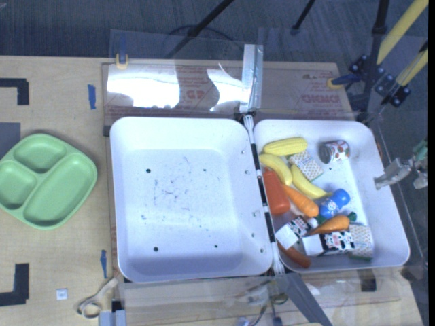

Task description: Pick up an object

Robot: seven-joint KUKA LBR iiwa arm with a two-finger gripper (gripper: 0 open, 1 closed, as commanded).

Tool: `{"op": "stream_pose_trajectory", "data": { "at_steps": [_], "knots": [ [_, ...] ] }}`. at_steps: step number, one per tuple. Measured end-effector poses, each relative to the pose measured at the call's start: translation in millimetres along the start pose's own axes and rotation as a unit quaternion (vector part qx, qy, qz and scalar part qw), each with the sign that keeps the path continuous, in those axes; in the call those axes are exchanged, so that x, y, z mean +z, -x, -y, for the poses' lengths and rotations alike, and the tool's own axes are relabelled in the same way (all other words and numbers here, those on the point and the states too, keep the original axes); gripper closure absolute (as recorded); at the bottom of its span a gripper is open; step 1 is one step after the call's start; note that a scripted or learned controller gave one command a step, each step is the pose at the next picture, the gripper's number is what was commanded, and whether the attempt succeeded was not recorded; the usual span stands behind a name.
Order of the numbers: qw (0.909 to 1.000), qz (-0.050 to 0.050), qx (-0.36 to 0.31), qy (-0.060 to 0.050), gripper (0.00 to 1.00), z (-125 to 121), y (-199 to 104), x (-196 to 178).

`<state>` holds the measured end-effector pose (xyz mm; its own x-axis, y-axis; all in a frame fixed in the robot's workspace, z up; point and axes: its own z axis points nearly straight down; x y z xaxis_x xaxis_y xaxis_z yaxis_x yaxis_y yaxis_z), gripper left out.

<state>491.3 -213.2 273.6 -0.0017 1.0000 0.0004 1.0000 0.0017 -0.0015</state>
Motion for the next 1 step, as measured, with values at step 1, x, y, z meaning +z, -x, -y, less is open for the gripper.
{"op": "stream_pose_trajectory", "data": {
  "at_steps": [1],
  "knots": [
    [0.9964,0.000,-0.085,0.000,0.00,-58.2,-32.2,83.4]
  ]
}}
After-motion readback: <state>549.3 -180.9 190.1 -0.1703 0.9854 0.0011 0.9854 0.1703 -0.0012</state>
